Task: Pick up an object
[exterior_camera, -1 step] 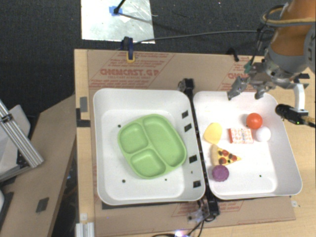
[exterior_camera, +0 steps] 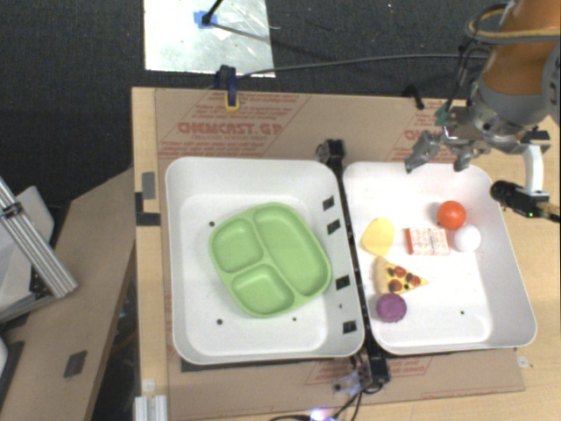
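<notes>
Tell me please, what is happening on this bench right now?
A robot arm is set to pick up an object. Its gripper hangs open above the far edge of the right bin, holding nothing. In that bin lie an orange ball, a white ball, a small red and white box, a yellow piece, a pizza slice and a purple piece. The left bin holds a green divided plate.

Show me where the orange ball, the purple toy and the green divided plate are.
orange ball [exterior_camera: 451,214], camera view, middle of its top face.
purple toy [exterior_camera: 391,307], camera view, centre of its rounded top.
green divided plate [exterior_camera: 269,259], camera view, the ridge where its three compartments meet.
</notes>
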`<state>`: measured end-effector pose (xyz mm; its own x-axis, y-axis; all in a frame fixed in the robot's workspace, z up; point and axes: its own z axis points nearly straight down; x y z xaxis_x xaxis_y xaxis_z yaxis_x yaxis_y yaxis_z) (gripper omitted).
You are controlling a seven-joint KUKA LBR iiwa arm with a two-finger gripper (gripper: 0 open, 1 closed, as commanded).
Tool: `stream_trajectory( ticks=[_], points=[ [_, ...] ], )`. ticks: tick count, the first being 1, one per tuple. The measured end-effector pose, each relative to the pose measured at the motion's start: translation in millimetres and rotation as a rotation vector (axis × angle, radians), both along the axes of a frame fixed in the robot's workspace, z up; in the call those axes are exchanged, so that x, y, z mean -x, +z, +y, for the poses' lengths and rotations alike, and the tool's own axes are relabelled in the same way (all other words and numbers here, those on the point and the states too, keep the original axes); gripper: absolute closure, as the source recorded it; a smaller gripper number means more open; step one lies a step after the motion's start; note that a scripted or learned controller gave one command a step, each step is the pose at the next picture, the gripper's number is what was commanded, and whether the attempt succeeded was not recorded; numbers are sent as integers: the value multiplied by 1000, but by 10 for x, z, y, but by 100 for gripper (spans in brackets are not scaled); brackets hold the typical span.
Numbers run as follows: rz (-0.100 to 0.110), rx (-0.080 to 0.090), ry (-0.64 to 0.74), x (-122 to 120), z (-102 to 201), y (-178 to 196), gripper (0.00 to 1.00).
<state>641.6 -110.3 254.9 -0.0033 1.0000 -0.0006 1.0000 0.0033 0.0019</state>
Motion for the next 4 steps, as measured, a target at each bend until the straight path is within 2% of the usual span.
stream_trajectory(
  ticks=[1,3,4],
  points=[
    [3,0,-2,-13,-65,-439,0],
    [5,-1,1,-42,47,-1656,0],
    [-3,0,2,-67,42,-1503,100]
  ],
)
